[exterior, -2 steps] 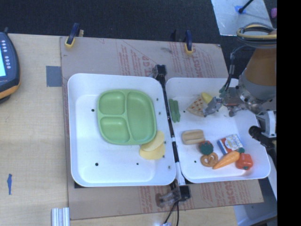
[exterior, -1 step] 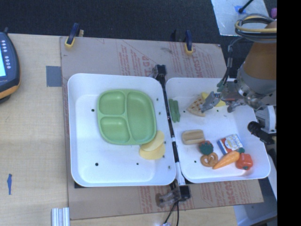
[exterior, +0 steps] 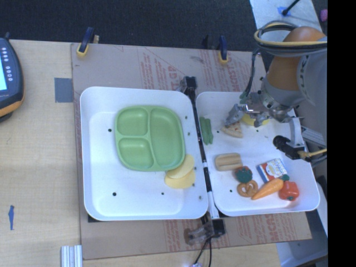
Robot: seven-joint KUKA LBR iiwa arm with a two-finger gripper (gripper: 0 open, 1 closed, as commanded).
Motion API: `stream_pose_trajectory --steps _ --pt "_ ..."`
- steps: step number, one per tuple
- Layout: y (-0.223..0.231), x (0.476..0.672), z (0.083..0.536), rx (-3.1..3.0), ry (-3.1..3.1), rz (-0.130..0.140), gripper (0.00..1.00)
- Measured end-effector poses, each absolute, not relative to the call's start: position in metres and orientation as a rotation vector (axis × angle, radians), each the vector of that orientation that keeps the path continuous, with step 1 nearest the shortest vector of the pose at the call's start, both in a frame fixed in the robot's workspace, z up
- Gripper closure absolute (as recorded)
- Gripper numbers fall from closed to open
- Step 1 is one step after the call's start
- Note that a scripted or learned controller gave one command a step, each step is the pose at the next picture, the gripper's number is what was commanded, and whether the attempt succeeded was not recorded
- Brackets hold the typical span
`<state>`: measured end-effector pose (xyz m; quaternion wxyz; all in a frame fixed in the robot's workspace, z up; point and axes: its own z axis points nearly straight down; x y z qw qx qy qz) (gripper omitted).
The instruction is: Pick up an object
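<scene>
Sitting on a wood counter (exterior: pixel 39 166): cardboard sheet, two white bins. Pincer (exterior: pixel 240 117) low in right bin (exterior: pixel 311 202), at a pizza-slice toy (exterior: pixel 233 130); grip state can't tell. Green tray (exterior: pixel 150 138) in left bin (exterior: pixel 94 199).

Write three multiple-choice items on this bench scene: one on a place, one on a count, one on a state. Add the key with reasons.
1. Where does the green divided plate lie?
A. left bin
B. right bin
C. on the bare bench

2. How many compartments has the plate?
A. two
B. three
C. five

3. How does the carrot lie?
A. standing upright
B. hanging from the end effector
C. flat in the right bin

Key: 1 A, it rests on the left bin's floor. 2 B, two small ones and one long one show. 3 C, it lies on its side between the pretzel and the red toy.
</scene>
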<state>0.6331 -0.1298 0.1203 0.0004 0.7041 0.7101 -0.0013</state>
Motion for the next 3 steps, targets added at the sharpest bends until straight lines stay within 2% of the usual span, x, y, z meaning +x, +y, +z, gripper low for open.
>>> stream_pose_trajectory --steps 1,2,3 --pt "-0.13 0.658 0.112 2.213 2.23 -0.001 0.0" --pt "-0.131 0.657 0.123 2.21 2.234 -0.005 1.0" --pt "-0.163 0.612 0.172 2.223 2.223 -0.004 1.0"
